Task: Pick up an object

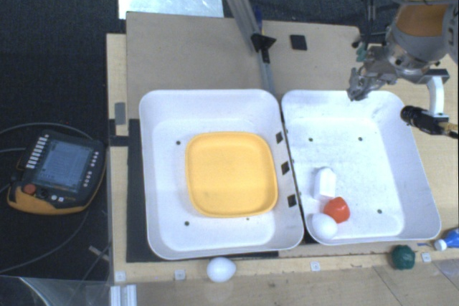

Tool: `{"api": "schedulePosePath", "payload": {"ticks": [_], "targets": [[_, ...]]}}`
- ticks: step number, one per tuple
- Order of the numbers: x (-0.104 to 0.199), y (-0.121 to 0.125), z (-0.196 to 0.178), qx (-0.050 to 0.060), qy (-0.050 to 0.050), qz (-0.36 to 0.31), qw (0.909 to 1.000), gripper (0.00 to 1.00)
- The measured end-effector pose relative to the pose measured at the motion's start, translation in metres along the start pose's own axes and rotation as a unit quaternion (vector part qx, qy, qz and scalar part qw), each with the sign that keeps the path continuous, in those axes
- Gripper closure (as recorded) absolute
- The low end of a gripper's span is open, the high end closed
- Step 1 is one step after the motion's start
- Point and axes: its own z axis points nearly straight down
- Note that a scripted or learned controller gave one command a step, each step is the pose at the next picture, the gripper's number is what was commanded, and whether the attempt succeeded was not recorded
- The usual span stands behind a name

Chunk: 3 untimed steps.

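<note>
gripper (356, 91) | at right bin (401, 226) far rim | finger gap unreadable | grasping nothing visible

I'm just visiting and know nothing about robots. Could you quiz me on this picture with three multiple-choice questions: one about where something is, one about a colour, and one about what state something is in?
1. Where does the yellow plate lie?
A. in the left bin
B. in the right bin
C. on the floor

2. What colour is the small round object beside the white block?
A. blue
B. red
C. black

3. Where is the gripper?
A. pressed on the plate
B. over the right bin's far edge
C. down among the objects

Answers:
1 A: the yellow plate sits in the left bin.
2 B: the red object lies by the white block.
3 B: the gripper hangs at the right bin far rim.
</note>
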Motion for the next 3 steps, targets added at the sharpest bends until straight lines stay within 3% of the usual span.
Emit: {"api": "schedulePosePath", "payload": {"ticks": [2, 3], "targets": [[0.106, -0.016, -0.007, 0.000, 0.000, -0.001, 1.0000, 1.00], [0.153, -0.034, 0.011, 0.000, 0.000, 0.000, 1.0000, 1.00]]}}
